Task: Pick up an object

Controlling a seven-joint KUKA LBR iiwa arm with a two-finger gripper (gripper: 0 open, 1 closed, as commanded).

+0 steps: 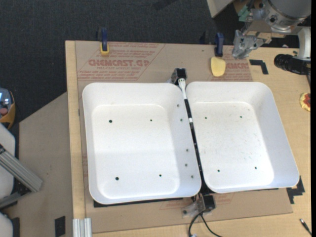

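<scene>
I work in a robotics lab, on a test rig. My bench (pixel 148 63) is a brown board with printed protective paper, held down by clamps (pixel 103 39), and carries two white bins (pixel 94 132) joined by a black strip with a cable (pixel 197 221). Dark carpet (pixel 49 14) lies around it, with aluminium framing (pixel 19 169) at the left.

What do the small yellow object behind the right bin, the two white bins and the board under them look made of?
Small pale-yellow rounded object: probably foam or soft plastic, matte, no glare. Two shallow white bins, left and right: likely thin moulded plastic, smooth with soft sheen and rounded corners. Brown board: paper-faced sheet, red print reading "CHEMCAST", so possibly masked acrylic.
</scene>
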